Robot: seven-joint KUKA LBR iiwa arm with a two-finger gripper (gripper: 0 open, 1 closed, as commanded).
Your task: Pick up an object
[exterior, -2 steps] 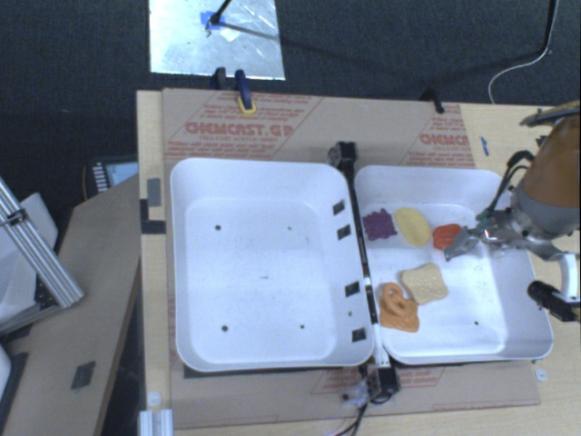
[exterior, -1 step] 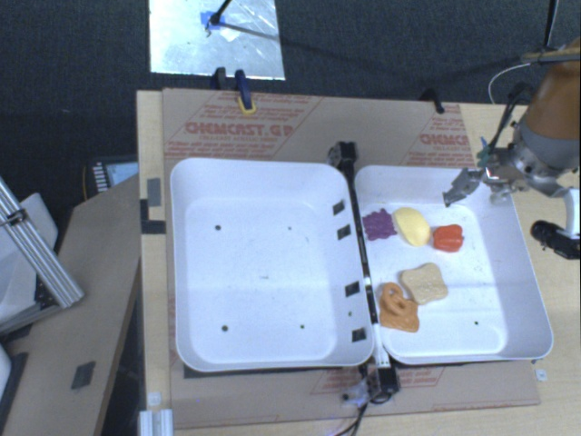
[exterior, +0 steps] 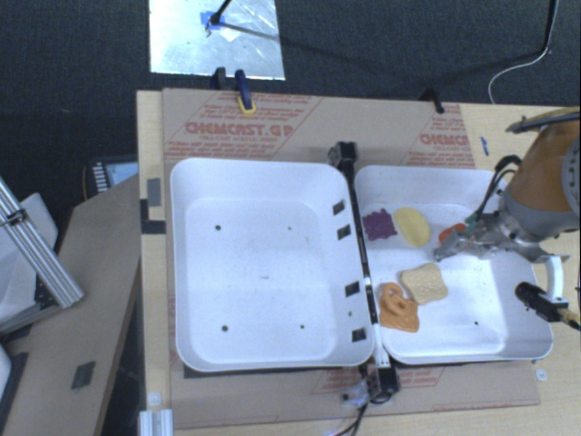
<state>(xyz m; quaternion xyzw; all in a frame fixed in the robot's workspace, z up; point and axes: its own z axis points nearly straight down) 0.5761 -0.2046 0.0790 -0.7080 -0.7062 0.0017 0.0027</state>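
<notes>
The right bin [exterior: 472,184] holds several small items. A purple lump [exterior: 379,223] and a yellow oval piece [exterior: 413,226] lie near its far left. A tan bread-like slice [exterior: 425,283] sits in the middle, and an orange pretzel-shaped piece [exterior: 398,306] lies by the near left wall. A small red-orange item [exterior: 450,233] lies just right of the yellow piece. My gripper [exterior: 447,247] reaches in from the right, low over the bin, with its tip right beside the red-orange item. The item is partly hidden by the gripper.
The left bin [exterior: 263,271] stands beside the right one, with black clips [exterior: 345,234] along the shared wall. A black part [exterior: 537,302] of the arm hangs over the right bin's near right corner. A shiny sheet [exterior: 216,25] lies beyond the bench.
</notes>
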